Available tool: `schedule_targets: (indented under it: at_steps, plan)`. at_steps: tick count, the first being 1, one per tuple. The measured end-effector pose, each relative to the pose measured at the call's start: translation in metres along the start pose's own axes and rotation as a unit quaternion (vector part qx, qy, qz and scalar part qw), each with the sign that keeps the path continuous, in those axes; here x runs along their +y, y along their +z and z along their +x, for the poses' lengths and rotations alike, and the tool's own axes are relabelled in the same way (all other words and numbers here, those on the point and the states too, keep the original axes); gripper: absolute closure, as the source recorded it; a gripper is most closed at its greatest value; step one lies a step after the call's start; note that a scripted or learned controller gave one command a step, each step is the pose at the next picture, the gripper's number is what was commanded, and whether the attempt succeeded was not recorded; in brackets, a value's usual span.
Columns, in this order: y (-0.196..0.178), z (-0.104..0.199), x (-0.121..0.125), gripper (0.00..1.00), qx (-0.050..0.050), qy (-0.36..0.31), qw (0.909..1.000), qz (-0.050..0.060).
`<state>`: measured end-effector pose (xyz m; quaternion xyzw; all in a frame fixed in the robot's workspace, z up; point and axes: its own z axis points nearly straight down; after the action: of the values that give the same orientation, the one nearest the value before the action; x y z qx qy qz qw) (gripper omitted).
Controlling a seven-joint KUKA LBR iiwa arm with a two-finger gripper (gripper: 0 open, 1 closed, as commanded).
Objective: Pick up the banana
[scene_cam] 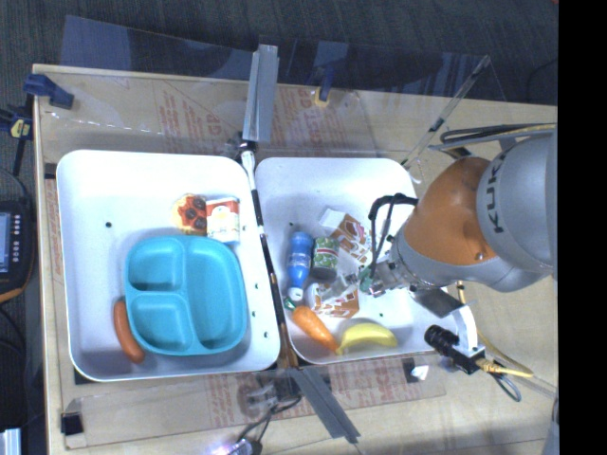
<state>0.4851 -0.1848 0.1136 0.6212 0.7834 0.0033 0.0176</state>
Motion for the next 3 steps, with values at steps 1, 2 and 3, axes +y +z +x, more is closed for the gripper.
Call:
schedule_targets:
  at_steps: [1, 2, 3]
  plan:
    - [-0.004, -0.01, -0.002, 0.0, 0.008, 0.02, 0.9998, 0.002]
    - [-0.009, -0.001, -0.004, 0.0, 0.008, -0.019, 0.9998, 0.008]
    - [0.005, -0.013, 0.0, 0.0, 0.012, -0.044, 0.9989, 0.0]
